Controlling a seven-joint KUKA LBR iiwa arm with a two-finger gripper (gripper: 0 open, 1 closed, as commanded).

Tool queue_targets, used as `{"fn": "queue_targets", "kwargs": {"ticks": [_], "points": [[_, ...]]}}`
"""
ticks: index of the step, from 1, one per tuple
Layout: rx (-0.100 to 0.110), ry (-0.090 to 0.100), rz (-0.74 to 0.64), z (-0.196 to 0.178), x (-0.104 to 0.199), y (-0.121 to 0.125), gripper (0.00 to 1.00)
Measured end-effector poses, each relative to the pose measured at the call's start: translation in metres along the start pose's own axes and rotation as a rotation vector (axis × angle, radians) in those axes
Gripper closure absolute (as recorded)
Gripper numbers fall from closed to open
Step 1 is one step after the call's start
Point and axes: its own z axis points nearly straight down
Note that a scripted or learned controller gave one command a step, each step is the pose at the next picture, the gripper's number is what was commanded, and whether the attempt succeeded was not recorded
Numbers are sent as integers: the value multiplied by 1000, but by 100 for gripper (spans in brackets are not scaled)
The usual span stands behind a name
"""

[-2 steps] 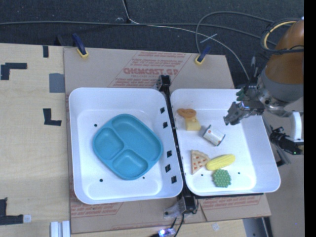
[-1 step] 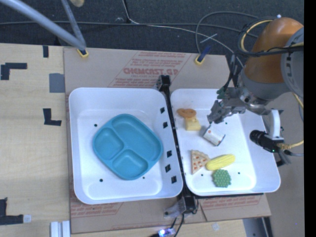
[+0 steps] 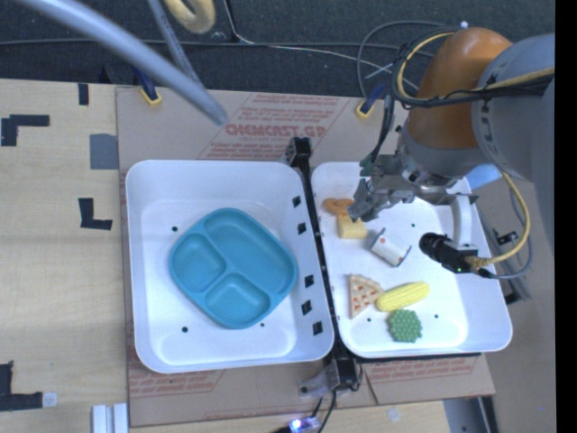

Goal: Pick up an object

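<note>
Cardboard-topped bench [image 3: 270,129] with two white bins side by side, black cables trailing behind. The right bin [image 3: 482,327] holds the loose stuff, so that's where I'm working. My gripper [image 3: 365,207] hangs low over its upper-left part. Right under my tips sit a yellow block [image 3: 352,229] and, at about 10 o'clock from it, an orange piece [image 3: 337,207], the two almost touching. I judge one of these is my target since I'm aimed straight at them. Can't tell whether my jaws are apart or together; the tips blur into the wrist hardware. Nothing visibly between them, so no grasp claimed.

Outward from the block: small white-and-grey box [image 3: 389,249] at 4 o'clock, tilted. Pizza slice [image 3: 362,292] at 6 o'clock, flat. Corn cob [image 3: 402,295] just beside the slice at its 3 o'clock. Green bumpy piece [image 3: 405,326] just below the corn. All lie apart enough to take singly.

Left bin [image 3: 149,242] carries a blue divided tray [image 3: 233,266], centred, likely the drop side.

Risk: block and orange piece sit close to the bin's left wall, tight for fingers.
</note>
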Motion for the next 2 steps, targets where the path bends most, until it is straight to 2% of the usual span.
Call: {"fn": "queue_targets", "kwargs": {"ticks": [2], "points": [[0, 2, -3, -10, 111, 11, 100]]}}
